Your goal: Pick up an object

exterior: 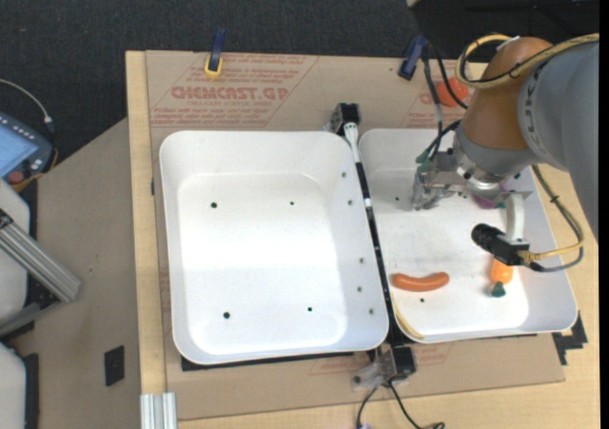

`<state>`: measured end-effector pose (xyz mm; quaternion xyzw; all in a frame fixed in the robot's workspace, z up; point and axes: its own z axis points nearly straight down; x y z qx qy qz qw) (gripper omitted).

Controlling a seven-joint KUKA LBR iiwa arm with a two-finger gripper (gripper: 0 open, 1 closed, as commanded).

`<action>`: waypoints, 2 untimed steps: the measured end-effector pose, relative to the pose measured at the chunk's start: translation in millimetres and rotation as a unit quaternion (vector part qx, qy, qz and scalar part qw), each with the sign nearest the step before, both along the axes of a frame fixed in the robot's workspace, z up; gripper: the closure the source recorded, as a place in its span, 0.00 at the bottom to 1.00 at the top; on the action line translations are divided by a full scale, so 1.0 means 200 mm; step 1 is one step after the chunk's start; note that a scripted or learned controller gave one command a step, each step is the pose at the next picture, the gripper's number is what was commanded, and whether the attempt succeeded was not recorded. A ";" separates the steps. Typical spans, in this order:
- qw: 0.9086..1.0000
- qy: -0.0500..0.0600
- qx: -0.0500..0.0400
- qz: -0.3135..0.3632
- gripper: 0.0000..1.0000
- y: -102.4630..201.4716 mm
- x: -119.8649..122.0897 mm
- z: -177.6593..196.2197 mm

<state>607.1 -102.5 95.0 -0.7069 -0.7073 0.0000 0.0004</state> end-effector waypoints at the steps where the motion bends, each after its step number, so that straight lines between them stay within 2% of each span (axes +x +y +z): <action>1: 1.000 -0.008 0.000 0.004 1.00 0.37 0.31 0.48; 2: 1.000 0.003 0.000 -0.002 1.00 0.27 -0.04 0.45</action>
